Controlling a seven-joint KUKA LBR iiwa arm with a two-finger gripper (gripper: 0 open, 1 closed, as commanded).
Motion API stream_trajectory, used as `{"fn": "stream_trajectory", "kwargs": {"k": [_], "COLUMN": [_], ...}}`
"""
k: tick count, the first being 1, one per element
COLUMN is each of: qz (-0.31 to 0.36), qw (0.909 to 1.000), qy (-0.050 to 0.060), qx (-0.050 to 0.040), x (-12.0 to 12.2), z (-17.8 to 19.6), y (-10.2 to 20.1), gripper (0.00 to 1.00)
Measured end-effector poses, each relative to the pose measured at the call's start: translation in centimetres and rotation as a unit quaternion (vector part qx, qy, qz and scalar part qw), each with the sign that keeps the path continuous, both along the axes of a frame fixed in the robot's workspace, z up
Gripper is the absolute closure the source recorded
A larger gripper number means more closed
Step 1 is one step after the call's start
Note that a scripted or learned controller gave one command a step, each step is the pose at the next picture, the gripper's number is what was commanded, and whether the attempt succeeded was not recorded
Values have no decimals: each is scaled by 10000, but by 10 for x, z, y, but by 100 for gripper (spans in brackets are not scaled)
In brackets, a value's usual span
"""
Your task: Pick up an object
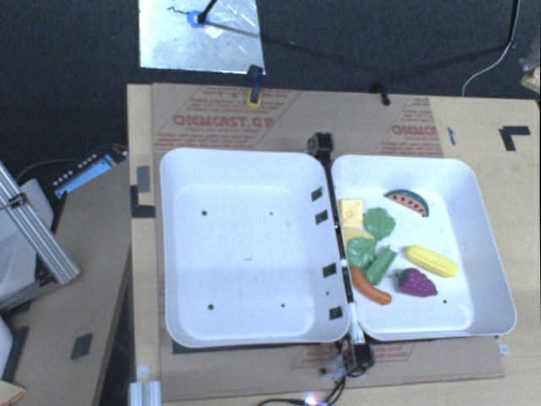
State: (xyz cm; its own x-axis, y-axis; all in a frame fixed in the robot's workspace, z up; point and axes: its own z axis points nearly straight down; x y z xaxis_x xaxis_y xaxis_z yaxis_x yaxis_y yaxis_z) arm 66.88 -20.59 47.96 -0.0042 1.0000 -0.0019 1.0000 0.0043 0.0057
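Here, toys crowd right bin's (pixel 482 227) left wall, cheese (pixel 350 211) touching divider, bare floor rightward, tool state untellable.

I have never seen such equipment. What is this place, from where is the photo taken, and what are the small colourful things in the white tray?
This is a robot's workbench, photographed from one fixed camera above, looking down at a slant. Two shallow white bins sit side by side: the left bin and the right bin. In the right bin lie toy foods: a watermelon slice, cheese, green leafy pieces, a corn cob, purple grapes and an orange carrot. The robot's job is to pick one up.
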Motion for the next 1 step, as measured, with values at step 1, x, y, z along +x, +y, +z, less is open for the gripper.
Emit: {"fn": "stream_trajectory", "kwargs": {"k": [1], "qz": [7], "qw": [10000], "qy": [-4], "qx": [0], "x": [-4], "z": [36], "y": [0], "gripper": [100]}}
